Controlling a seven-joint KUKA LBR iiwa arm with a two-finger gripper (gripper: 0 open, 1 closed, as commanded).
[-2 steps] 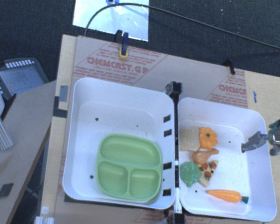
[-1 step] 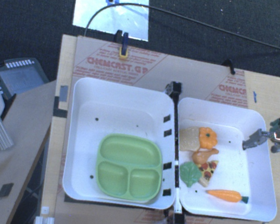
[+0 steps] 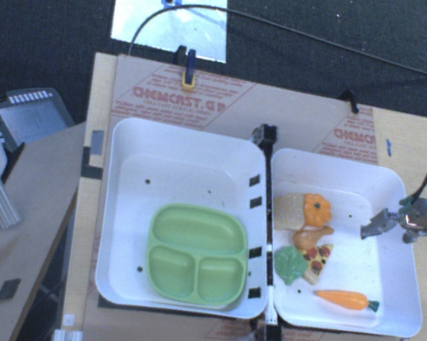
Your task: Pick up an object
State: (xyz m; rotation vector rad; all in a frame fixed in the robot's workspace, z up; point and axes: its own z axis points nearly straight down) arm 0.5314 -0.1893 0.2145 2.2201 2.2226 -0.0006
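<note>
The tabletop (image 3: pixel 233 97) is a pale wooden board covered by a sheet printed with red lettering, set against dark carpet. On it sit two shallow white bins side by side, meeting along a black clipped seam.

The left bin (image 3: pixel 192 154) holds a light green divided plate (image 3: pixel 198 254), with one long compartment at the back and two smaller ones in front; it lies toward the near side of that bin.

The right bin (image 3: pixel 371 191) holds a cluster of toy foods on its left half, close to the seam. A tan slice of bread (image 3: pixel 287 209) lies at the back of the group, with a small orange pumpkin (image 3: pixel 317 209) resting against its right edge. Just in front is a brown drumstick (image 3: pixel 311 237), then a pizza slice (image 3: pixel 317 260) touching a green leafy piece (image 3: pixel 289 264) on its left. An orange carrot (image 3: pixel 344 300) with a green tip lies apart from them, near the bin's front wall.

The grey arm reaches in from the right, and its jaws (image 3: pixel 378 224) hang over the right half of the right bin, well apart from the food cluster and above bare white floor. Nothing is visible between them; whether they stand open or closed cannot be told from this angle.

A yellow clamp (image 3: pixel 188 80) grips the far edge of the tabletop.
</note>
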